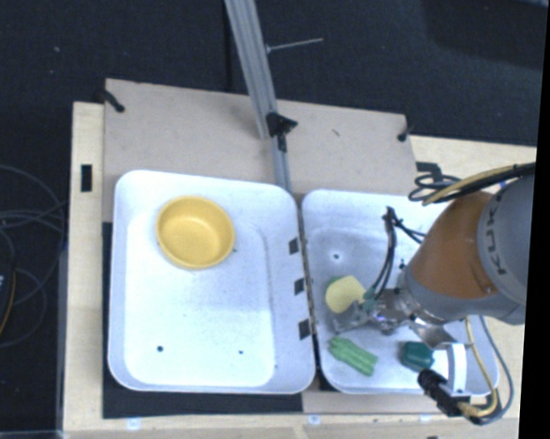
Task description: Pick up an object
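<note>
Camera view puts the pincer [374, 312] low in the right bin [350, 214], just beside a pale yellow object [344, 292], with a green object [353, 355] below and a teal one [416, 354] close by. Whether it is spread or pinching, I cannot tell. Nothing looks lifted, so the pick seems undone.

A pale wooden bench [215, 130] stands on a dark floor [43, 38], cables [17, 215] trailing left
</note>
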You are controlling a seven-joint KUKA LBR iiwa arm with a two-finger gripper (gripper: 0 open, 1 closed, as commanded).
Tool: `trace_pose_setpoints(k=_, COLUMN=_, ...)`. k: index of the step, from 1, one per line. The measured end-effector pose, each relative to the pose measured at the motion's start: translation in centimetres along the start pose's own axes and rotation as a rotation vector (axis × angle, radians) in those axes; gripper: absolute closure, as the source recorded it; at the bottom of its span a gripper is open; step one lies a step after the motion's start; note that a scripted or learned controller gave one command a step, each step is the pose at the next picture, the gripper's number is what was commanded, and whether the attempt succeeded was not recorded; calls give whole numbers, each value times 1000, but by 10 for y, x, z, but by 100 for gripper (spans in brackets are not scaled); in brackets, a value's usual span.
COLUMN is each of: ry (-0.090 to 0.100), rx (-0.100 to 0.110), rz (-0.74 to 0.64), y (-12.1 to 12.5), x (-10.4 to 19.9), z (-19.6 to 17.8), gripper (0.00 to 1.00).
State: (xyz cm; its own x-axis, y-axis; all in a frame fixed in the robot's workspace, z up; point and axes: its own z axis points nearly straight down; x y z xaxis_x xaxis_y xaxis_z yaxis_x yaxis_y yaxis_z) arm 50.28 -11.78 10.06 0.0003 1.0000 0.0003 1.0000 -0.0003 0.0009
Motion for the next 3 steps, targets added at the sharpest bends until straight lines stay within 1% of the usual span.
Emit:
trace_pose_setpoints(k=1, ry=0, rx=-3, rz=2, y=1, x=-1, z=-11, gripper=100)
trace_pose_setpoints(k=3, ry=-1, rx=-4, rz=0, y=2, x=3, z=-103, gripper=100)
